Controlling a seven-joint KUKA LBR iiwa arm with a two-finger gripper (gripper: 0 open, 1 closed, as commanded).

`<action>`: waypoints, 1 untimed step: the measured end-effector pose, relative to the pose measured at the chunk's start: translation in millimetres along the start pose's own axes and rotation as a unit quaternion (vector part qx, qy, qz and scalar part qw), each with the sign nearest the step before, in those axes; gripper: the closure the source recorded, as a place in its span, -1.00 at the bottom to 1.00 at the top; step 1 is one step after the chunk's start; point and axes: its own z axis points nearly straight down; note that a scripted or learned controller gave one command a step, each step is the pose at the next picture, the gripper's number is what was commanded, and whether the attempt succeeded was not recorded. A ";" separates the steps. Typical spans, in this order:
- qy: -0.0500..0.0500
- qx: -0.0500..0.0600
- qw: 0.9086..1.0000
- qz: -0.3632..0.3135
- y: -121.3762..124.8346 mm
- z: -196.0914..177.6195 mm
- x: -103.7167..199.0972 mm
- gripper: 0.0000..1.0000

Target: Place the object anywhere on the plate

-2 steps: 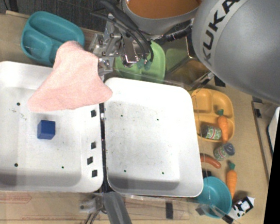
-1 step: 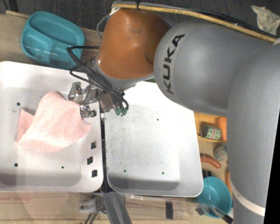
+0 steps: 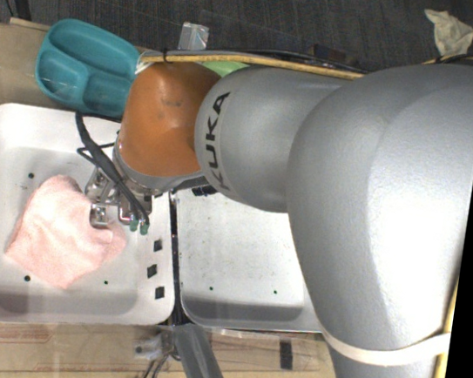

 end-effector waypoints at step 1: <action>-0.003 0.000 0.995 -0.095 -72.4 -51.8 -82.6 1.00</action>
